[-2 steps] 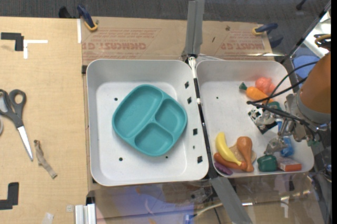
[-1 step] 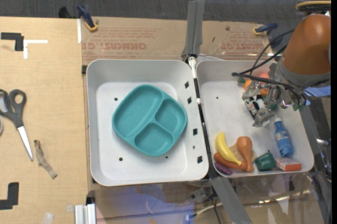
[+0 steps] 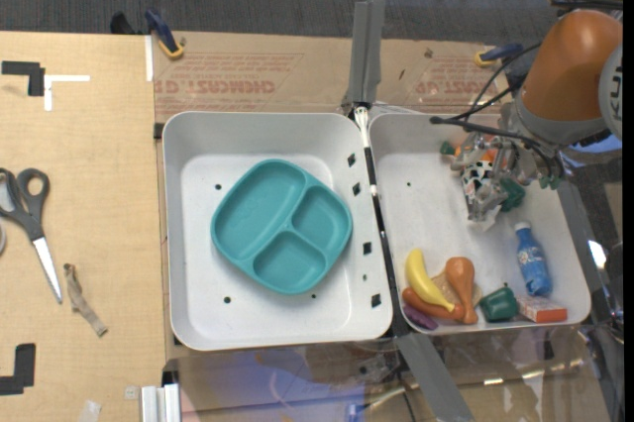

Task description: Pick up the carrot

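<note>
The carrot [image 3: 428,304] is a thin orange piece lying at the front left of the right bin [image 3: 436,182], partly under a yellow banana [image 3: 424,277] and beside a purple vegetable [image 3: 420,319]. My gripper [image 3: 481,204] hangs over the back half of the same bin, well behind the carrot and apart from it. The wrist above it carries cables and an orange band [image 3: 577,63]. A green object [image 3: 513,195] sits just right of the gripper.
An orange-brown drumstick [image 3: 461,277], a green cup-like toy [image 3: 498,303], a small red-and-white box [image 3: 543,311] and a blue bottle [image 3: 532,260] crowd the right bin's front. A teal divided plate [image 3: 282,226] lies in the left bin [image 3: 188,242]. Scissors [image 3: 32,217] lie on the bench at left.
</note>
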Robot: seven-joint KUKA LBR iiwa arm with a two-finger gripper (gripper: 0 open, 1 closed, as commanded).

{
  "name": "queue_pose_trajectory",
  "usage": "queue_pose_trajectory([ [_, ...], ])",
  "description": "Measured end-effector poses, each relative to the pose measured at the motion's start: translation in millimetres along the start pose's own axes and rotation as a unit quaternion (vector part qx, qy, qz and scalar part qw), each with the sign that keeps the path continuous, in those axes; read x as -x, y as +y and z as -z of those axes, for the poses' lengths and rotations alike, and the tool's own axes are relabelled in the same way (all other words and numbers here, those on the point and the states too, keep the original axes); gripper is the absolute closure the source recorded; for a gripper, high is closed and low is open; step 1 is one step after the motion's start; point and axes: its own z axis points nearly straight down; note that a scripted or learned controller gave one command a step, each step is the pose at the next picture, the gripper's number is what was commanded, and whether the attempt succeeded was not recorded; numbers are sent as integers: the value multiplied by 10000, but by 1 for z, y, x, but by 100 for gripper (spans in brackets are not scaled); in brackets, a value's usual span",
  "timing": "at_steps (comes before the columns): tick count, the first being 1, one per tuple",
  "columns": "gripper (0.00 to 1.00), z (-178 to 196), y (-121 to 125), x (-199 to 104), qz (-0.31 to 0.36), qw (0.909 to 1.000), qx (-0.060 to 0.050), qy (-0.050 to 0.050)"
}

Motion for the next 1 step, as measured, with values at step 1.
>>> queue_pose_trajectory([
  [1, 0, -2, 3, 9, -501, 9987, 43, 93],
])
